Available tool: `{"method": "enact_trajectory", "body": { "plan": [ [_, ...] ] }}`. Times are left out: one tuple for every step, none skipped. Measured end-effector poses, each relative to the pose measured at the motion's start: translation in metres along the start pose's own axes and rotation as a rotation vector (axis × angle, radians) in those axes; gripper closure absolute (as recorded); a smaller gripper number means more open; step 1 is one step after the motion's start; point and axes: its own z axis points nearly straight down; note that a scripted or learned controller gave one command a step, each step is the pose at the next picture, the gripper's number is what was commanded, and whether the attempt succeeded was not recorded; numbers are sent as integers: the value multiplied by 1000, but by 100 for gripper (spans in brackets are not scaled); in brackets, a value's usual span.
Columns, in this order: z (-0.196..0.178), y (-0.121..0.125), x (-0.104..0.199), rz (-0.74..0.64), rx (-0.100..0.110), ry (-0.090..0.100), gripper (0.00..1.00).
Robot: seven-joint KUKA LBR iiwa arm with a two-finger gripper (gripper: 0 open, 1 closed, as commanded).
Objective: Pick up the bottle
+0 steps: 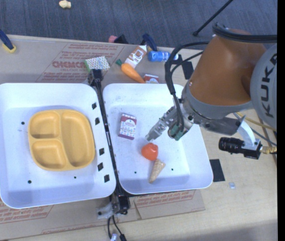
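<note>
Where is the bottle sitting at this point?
The bottle lies on the cardboard outside the bins, just beyond the far edge of the right bin, next to the carrot. The gripper is over that bin, away from it.

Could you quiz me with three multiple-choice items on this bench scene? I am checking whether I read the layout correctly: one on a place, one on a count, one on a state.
1. Where does the yellow divided tray lie?
A. In the left bin
B. In the right bin
C. On the cardboard behind the bins

2. How many compartments does that tray have?
A. Two
B. Three
C. Five

3. How does the ice cream cone rest?
A. Standing upright
B. Held in the pincer
C. Lying on its side

Answers:
1 A, it sits on the floor of the left bin.
2 B, one long section and two smaller ones show.
3 C, it lies flat in the right bin, just below the red ball.
</note>
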Motion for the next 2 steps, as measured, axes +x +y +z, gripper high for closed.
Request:
{"method": "enact_trajectory", "body": {
  "plan": [
    [118, 22, 26, 136, 4, 6, 100],
    [65, 78, 76, 227, 3, 3, 100]
  ]
}}
